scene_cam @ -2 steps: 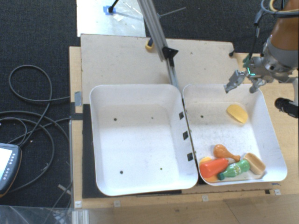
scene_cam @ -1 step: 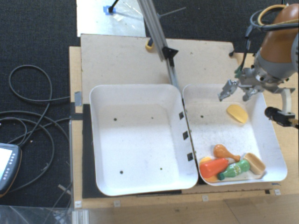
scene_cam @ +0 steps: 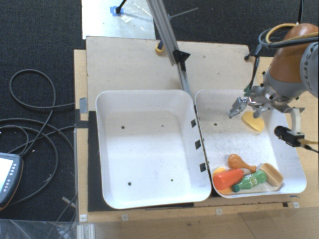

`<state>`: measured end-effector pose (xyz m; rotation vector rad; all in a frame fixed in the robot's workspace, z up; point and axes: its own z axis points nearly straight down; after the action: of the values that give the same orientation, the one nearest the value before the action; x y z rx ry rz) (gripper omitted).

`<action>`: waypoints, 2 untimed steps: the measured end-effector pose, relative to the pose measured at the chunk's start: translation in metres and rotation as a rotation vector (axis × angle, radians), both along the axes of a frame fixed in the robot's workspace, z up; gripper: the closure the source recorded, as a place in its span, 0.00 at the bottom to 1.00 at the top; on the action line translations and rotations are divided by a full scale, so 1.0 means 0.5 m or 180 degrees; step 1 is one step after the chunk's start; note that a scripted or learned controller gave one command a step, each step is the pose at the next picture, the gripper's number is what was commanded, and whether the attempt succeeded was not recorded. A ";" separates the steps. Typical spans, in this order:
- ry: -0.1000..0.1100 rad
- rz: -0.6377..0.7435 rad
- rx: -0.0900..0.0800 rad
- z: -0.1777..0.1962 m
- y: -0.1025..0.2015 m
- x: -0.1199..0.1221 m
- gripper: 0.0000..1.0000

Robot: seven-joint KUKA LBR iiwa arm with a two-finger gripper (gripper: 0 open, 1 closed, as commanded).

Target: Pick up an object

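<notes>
My gripper point(scene_cam: 246, 110) hangs over the back of the right bin point(scene_cam: 219, 108), its two fingers spread apart and open with nothing between them. A yellow wedge-shaped piece point(scene_cam: 253, 123) lies on the bin floor just in front of and below the right finger. Whether the finger touches it I cannot tell. At the bin's front corner lies a cluster: an orange drumstick point(scene_cam: 239, 162), a red-orange vegetable point(scene_cam: 228, 178), a green bottle point(scene_cam: 250, 181) and a tan bun point(scene_cam: 272, 174).
The left bin point(scene_cam: 107, 133) stands beside the right one, sharing a raised middle wall point(scene_cam: 198, 143). A slanted metal pole point(scene_cam: 167, 29) crosses the bench behind the bins. A black fitting point(scene_cam: 289, 135) sticks out at the right bin's right rim.
</notes>
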<state>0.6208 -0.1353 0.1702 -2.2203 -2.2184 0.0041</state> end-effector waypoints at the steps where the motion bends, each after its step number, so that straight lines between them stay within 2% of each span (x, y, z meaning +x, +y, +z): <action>1: 0.0001 0.0003 0.0002 -0.122 0.005 0.009 0.00; 2: -0.0027 -0.0001 -0.0001 -0.092 0.004 0.014 1.00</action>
<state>0.6278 -0.1335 0.1242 -2.2251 -2.2225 -0.0051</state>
